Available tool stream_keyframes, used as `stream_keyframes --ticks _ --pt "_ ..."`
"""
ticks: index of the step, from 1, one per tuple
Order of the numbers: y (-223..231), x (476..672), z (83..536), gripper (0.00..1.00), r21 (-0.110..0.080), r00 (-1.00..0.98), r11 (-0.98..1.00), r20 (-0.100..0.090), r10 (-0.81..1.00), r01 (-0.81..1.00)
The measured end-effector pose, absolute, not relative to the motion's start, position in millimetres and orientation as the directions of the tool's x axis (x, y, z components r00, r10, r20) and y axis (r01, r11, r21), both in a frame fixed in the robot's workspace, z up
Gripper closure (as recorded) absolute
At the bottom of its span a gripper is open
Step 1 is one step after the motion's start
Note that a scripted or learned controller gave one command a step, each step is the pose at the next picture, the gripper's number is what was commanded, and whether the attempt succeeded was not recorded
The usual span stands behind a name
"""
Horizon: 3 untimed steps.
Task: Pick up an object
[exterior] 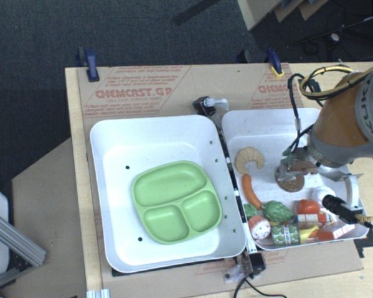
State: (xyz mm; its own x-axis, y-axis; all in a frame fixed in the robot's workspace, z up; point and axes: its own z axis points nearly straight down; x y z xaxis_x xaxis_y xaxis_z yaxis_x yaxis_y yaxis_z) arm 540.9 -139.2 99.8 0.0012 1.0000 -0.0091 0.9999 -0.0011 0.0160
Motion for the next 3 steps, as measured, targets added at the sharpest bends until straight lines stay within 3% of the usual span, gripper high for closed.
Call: stream_keyframes --ticks 1,2,3 --pt "-80 477.8 189 1.0 0.002 -0.004 0.004 0.003 1.0 1.0" --pt "-163 502.3 224 1.0 0.007 0.005 -0.005 -0.006 1.0 1.0" --pt "-158 501.1 222 0.0 0.0 0.0 0.0 -0.001 1.0 1.0"
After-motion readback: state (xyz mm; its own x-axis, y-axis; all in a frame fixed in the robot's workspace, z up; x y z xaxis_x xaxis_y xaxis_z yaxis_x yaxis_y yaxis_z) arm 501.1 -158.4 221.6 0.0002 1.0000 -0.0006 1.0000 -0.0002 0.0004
